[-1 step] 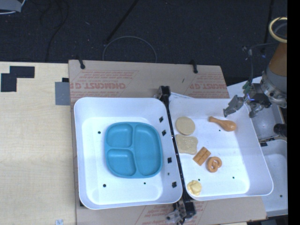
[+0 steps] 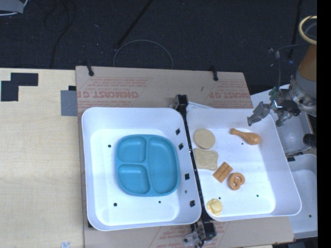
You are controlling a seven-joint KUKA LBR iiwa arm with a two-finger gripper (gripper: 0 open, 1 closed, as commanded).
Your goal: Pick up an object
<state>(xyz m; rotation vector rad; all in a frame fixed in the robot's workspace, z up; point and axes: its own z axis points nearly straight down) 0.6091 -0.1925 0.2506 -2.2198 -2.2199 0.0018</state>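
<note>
Hovering gripper [image 2: 270,113] spread, ungrasping, near drumstick [image 2: 246,136]; cardboard [image 2: 155,89] print mirrored, illegible.

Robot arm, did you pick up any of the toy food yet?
Not yet. Nothing looks done: the gripper hangs over the right bin's far edge with nothing between its fingers. The drumstick, cookie, bread and pretzel all lie in that bin. Reaching down and grabbing one is left.
</note>
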